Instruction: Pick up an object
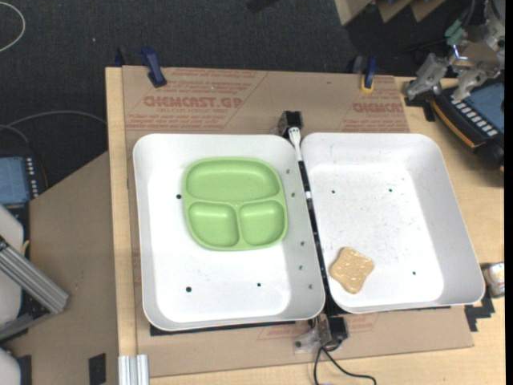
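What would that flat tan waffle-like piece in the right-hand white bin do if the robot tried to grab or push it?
The flat tan waffle-like piece lies low on the floor of the right white bin, so fingers would probably struggle to get under it. Being flat with lobed edges, it should slide rather than roll. It looks small and thin, so likely light; whether it is stiff or rubbery I cannot tell.

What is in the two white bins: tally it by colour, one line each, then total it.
Green: 1, the divided plate in the left bin.
Tan: 1, the flat biscuit-like piece in the right bin.
Total: 2.
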`<state>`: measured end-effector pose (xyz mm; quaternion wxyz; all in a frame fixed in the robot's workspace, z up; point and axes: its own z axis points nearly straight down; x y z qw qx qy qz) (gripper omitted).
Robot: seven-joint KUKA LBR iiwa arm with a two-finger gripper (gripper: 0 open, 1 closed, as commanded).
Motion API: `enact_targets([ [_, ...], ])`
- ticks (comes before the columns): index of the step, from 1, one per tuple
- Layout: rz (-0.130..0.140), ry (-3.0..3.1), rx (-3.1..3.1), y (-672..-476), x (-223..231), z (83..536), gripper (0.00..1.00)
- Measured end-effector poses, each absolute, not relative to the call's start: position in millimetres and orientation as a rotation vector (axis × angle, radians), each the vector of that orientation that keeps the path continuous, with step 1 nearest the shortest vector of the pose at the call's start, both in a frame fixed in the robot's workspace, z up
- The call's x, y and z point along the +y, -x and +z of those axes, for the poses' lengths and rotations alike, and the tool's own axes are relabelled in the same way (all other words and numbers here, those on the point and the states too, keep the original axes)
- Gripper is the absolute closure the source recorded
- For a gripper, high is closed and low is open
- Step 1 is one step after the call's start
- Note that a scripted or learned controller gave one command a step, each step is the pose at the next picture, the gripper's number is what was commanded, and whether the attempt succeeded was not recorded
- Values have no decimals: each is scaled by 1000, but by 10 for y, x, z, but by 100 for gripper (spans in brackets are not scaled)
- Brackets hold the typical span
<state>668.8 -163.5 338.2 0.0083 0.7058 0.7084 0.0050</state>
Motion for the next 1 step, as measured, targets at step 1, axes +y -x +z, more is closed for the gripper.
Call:
enact_targets([
  [1, 9, -2210, 2224, -6312, -903, 4001, 0],
])
